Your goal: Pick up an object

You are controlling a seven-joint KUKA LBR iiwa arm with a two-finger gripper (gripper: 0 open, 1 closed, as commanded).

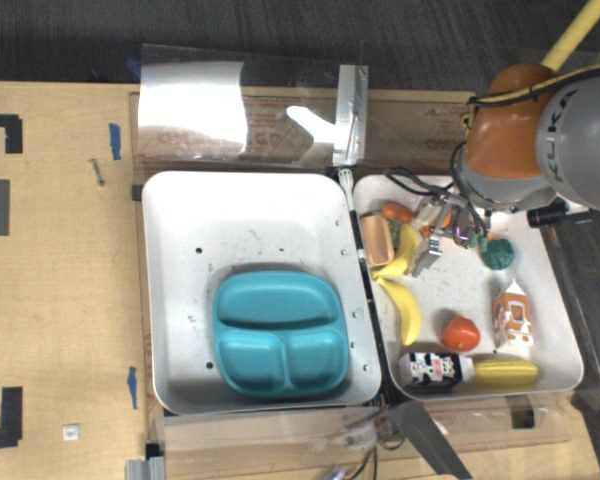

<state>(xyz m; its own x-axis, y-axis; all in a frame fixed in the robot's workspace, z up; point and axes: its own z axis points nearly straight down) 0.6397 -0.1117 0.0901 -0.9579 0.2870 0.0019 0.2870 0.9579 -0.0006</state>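
We list the gripper (432, 240) low in the right bin (565, 313), toward its far left corner, hanging from the grey arm (540, 138); cables and glare hide its tip, so we cannot tell how it is set or whether it has hold of anything. Nearest, just beside it: a yellow banana (404, 250), a tan block (376, 238) at the left wall, an orange piece (395, 211). These look the likeliest pick. Risk, in our judgement: they crowd together against the wall, so a closing grip could catch two items or slide off the banana's curve. Further out: a green round piece (498, 255) to the right, a second banana (409, 311) mid-bin, a red tomato (461, 333), a white carton (513, 320) by the right wall, a black-and-white can (434, 369) and a yellow item (505, 372) along the near edge. The left bin (180, 268) carries a teal divided tray (278, 330), well apart.
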